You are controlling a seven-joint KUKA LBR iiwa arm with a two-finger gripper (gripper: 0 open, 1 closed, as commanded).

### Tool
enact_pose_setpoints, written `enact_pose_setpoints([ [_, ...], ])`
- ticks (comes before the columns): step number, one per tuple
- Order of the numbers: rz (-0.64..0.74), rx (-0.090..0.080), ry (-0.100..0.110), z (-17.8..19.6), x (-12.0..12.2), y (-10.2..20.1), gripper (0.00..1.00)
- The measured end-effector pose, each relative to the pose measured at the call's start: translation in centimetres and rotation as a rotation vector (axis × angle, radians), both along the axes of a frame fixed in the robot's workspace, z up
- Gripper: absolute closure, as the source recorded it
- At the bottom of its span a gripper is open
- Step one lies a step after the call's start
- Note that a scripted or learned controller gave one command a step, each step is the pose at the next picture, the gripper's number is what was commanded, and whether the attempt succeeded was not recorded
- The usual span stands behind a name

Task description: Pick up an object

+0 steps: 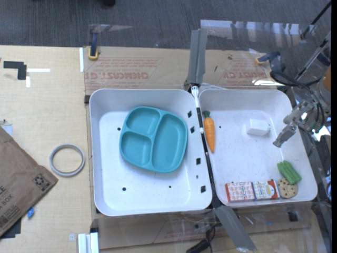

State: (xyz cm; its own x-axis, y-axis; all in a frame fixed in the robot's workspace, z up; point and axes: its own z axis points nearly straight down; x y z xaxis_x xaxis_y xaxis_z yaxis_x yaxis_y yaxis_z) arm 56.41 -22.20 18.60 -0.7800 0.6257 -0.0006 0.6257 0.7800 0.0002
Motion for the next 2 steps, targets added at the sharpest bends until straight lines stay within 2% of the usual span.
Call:
enact_pose_setpoints([
  [1, 0.06, 0.0, -0.002, -2.2, 5.0, 0.1, 0.0],
  [2, 0.067, 0.0, 0.0, -2.3, 3.9, 0.1, 0.0],
])
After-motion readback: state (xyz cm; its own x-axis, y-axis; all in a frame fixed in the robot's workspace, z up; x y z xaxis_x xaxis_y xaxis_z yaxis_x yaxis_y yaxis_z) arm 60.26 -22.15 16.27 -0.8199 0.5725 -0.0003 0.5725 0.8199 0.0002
